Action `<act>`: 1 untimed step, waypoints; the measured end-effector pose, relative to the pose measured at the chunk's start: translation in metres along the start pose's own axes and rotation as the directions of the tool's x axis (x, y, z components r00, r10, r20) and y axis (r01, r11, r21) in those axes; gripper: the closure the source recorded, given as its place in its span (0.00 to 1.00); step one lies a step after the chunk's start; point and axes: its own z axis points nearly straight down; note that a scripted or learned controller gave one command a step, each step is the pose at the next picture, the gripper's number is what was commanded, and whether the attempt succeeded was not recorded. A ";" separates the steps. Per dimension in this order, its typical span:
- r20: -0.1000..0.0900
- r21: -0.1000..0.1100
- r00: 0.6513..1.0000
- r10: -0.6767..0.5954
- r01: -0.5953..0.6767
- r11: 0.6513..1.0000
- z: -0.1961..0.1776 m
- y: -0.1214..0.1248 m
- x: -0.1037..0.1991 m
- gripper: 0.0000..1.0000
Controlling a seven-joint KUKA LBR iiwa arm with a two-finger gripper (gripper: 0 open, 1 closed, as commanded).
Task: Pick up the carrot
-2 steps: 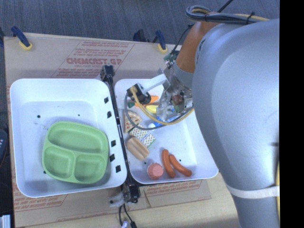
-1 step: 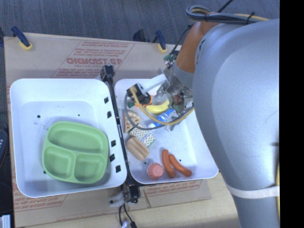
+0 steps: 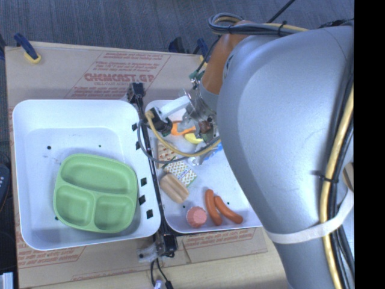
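Observation:
The carrot (image 3: 180, 128) shows as a small orange piece near the back of the right bin (image 3: 240, 221), partly hidden by the wrist. My gripper (image 3: 197, 124) hangs low over the bin's back part, directly to the right of the carrot and very close to it. A yellow item (image 3: 192, 138) lies just below the gripper. The big grey arm (image 3: 283, 131) covers most of the bin's right side. I cannot make out whether the carrot is touched.
Toward the right bin's front lie a tan bun (image 3: 173, 187), a patterned cracker (image 3: 184, 174), a round pink piece (image 3: 196, 217) and two orange sausages (image 3: 221, 208). The left bin (image 3: 36, 125) holds a green divided plate (image 3: 95, 192). Cables (image 3: 150, 131) run along the divider.

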 end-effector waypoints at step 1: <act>-0.001 -0.001 1.000 0.001 -0.001 1.000 0.000 0.000 0.000 0.00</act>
